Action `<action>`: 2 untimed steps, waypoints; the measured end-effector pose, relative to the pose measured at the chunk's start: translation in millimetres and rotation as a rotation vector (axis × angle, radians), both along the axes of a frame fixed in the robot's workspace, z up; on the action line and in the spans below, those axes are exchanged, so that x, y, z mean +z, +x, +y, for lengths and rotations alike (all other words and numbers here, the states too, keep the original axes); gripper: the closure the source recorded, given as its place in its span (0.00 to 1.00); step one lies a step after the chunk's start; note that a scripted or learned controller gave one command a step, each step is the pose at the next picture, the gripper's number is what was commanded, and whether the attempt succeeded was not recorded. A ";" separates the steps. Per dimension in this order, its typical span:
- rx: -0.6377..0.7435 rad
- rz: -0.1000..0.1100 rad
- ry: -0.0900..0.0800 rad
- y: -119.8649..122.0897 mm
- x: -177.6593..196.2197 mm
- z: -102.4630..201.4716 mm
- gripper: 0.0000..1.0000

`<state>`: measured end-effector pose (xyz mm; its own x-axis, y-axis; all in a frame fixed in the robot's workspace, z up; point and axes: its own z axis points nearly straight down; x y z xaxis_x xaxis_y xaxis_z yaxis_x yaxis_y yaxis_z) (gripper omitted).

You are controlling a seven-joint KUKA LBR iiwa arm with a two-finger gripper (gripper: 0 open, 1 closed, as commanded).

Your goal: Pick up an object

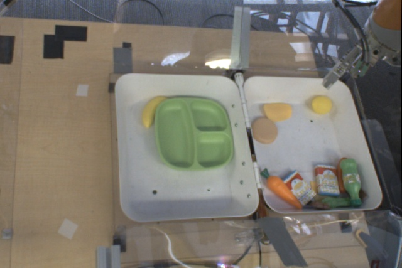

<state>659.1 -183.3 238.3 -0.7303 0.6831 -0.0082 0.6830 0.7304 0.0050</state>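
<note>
Jaws [333, 77] above bin's far rim, yellow ball [321, 105] just below.

A tan tabletop [56, 154] is seen. Two shallow white bins are borne on it side by side: the left bin [144, 198] and the right bin [301, 135], their inner rims touching.

Right bin [352, 111]: open floor mid-bin between the yellow ball [321, 104], yellow disc [277, 112] and tan disc [264, 130] up top and the carrot [281, 190], cartons [317, 182] and green bottle [350, 177] crowding the near wall; left bin [135, 182] largely taken by the green tray [193, 133].
</note>
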 end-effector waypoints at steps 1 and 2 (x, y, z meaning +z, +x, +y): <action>0.055 0.001 0.001 -14.0 -11.6 29.8 1.00; 0.090 0.001 0.001 -17.2 -26.5 61.8 1.00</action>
